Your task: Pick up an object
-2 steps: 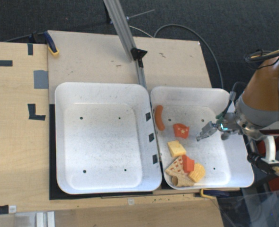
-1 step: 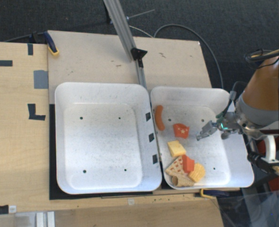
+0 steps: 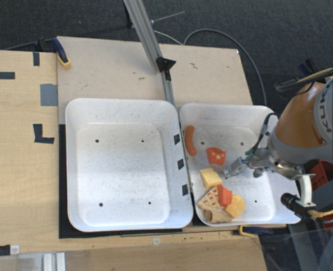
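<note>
Camera view shows the hand [image 3: 232, 170] low inside the right bin [image 3: 242, 117], reaching in from the arm's side, its two thin fingers slightly parted and nothing caught between them. The nearest candidates lie close to the fingertips: a yellow block [image 3: 210, 177] just beyond and below them, and a red piece [image 3: 215, 156] just above them, both apart from the fingers. An orange sausage-shaped toy [image 3: 190, 140] lies farther out, toward the wall shared with the left bin [image 3: 121, 109], and a heap of wedge-like toys [image 3: 221, 203] sits below the hand, near that corner. To do this well, I judge the hand should settle on a lone piece, centre the fingers over it, descend fully before closing, and avoid the crowded heap where neighbours could foul the grip.
</note>
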Robot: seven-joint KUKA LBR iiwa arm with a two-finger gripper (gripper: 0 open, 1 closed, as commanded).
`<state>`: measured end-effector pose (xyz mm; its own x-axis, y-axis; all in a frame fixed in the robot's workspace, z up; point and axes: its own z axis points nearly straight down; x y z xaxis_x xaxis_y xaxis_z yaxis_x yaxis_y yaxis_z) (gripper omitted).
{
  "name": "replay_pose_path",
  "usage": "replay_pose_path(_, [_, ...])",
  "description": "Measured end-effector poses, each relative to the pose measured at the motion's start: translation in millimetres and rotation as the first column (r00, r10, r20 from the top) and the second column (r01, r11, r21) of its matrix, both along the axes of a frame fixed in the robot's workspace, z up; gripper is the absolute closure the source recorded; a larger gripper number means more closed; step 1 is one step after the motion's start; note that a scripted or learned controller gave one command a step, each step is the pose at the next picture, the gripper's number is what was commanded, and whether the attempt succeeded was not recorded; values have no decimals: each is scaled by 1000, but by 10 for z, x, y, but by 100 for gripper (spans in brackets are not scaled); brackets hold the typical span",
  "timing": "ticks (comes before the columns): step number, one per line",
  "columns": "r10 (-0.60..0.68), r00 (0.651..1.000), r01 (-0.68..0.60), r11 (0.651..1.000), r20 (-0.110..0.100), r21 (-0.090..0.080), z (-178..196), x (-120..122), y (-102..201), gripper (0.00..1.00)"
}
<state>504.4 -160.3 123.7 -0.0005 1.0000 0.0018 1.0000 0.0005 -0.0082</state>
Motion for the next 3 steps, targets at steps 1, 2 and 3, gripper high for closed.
replay_pose_path(1, [0,1000,0,1000,7,-3,-354,0,2,0])
replay_pose_path(2, [1,1000,-1,1000,7,-2,-246,0,9,100])
replay_pose_path(3, [0,1000,0,1000,12,-4,362,-11,-50,100])
